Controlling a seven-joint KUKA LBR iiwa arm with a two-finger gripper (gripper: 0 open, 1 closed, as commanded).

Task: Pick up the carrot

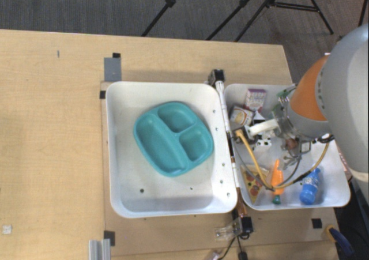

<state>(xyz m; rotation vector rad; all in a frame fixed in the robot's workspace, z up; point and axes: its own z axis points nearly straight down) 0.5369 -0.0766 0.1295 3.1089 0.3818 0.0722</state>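
The carrot (277, 176) is a small orange piece with a green tip. It lies in the right bin (340, 196) near the front, its tip pointing toward the front wall. My gripper (292, 146) hangs over the middle of that bin, just behind and slightly right of the carrot. The grey arm with its orange band covers the bin's right and back part. Nothing shows between the gripper and the carrot that tells of contact.
A blue bottle (309, 190) lies right of the carrot. A flat printed piece (251, 184) lies to its left, and small packets (255, 99) sit at the back. The left bin (118, 138) holds a teal divided plate (174, 138).
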